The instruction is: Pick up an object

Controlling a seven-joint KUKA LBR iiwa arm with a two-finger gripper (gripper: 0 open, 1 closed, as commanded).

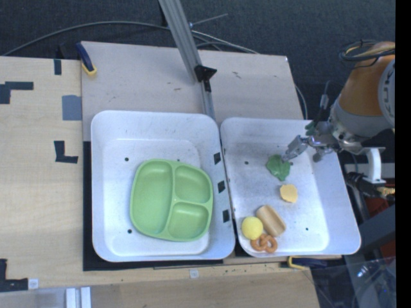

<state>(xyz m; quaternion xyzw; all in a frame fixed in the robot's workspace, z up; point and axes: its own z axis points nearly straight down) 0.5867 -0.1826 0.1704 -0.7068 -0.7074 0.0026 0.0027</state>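
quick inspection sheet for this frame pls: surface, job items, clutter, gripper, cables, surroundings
Surface: wooden bench bearing left bin and right bin, side by side.
Job's things: in right bin, green piece, yellow chip, yellow ball, bread roll, pretzel.
Clutter: green divided plate in left bin.
Gripper: gripper just right of green piece; grip unclear.
Cables: black cables behind bench.
Surroundings: slanted metal pole; dark floor.

Wooden bench [38, 172], dark carpet [289, 11]
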